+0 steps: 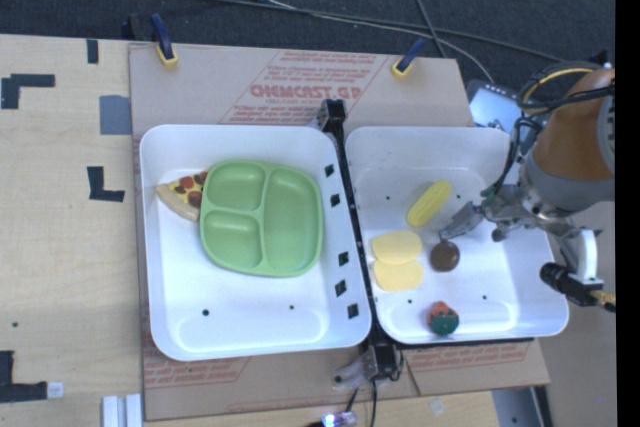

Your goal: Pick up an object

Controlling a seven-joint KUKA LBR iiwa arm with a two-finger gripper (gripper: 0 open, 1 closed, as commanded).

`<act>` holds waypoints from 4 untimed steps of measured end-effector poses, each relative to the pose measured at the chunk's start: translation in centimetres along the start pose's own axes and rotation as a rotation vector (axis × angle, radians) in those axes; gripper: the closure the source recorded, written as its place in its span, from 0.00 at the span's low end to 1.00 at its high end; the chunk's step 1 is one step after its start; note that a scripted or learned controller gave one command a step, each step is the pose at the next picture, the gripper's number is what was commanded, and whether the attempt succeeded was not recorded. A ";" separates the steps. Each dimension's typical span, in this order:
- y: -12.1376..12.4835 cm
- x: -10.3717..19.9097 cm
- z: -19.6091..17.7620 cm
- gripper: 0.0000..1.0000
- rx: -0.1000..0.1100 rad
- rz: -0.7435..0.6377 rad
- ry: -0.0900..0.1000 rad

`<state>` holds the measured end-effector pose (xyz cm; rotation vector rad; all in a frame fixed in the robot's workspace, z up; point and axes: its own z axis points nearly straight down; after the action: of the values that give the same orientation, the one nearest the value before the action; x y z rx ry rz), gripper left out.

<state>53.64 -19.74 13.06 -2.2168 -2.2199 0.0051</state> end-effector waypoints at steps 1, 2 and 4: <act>0.1 0.0 -1.2 1.00 -0.004 -0.001 0.000; -0.2 -0.5 -7.4 1.00 -0.010 0.001 -0.003; 0.5 0.3 -15.3 1.00 -0.006 0.000 -0.001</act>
<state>54.18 -19.47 28.33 -2.2206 -2.2239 -0.0004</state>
